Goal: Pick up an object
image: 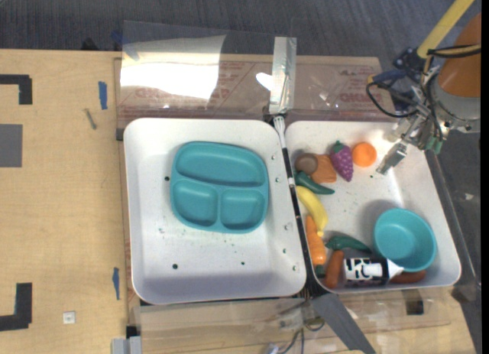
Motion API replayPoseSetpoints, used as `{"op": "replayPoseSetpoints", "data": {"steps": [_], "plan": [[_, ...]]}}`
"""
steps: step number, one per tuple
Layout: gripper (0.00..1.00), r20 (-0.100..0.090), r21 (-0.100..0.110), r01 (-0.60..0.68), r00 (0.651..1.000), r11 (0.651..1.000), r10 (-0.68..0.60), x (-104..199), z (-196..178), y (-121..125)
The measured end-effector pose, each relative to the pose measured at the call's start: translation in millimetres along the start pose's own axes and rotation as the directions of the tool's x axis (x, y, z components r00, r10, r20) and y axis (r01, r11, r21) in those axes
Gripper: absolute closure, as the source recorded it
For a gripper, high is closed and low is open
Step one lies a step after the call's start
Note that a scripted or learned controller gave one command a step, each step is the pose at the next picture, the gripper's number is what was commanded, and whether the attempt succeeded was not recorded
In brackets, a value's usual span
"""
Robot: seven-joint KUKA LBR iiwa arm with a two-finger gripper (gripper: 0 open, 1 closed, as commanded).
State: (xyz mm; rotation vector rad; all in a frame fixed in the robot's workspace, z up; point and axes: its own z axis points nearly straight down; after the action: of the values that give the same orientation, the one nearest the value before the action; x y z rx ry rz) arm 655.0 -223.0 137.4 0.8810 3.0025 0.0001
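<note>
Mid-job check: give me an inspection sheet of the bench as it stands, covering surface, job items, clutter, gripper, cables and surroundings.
Surface: two white bins side by side; left bin, right bin.
Job's things: in the right bin, orange ball, purple grapes, banana, teal bowl, black-and-white bottle lying at the near wall, carrot.
Clutter: teal divided plate in the left bin.
Grippers: gripper over the right bin's far right part, beside the orange ball; nothing seen between the fingers.
Cables: black cables looped at the wrist.
Surroundings: wooden bench, clear plastic sheet behind the bins.
</note>
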Motion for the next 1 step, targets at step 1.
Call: {"op": "replayPoseSetpoints", "data": {"steps": [1], "plan": [[0.00, -0.019, 0.008, -0.101, 0.995, 0.995, 0.101, 21.6, 48.0, 35.3]]}}
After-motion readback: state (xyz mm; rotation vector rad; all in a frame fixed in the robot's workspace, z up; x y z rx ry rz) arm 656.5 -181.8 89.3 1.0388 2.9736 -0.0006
